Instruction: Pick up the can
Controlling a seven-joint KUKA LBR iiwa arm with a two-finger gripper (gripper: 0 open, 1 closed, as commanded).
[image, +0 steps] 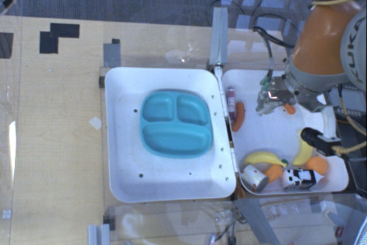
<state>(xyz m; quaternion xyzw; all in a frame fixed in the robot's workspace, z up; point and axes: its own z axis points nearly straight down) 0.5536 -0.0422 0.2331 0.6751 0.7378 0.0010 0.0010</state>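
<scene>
I am hanging my gripper (269,101) over the upper part of the right bin (252,129), gripping nothing that I can see. The can (255,177) is lying on its side in the near left corner, beside a banana (265,157). I am judging this the approach: next I need to travel toward that corner and descend over the can.

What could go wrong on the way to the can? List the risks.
1. The can lies on its side in the right bin's near corner, against the wall, so the approach looks cramped.
2. A banana and an orange piece touch or crowd the can; closing there might catch them instead.
3. The gripper is at the bin's far end, and the hot dog and a cow toy could get knocked.
</scene>
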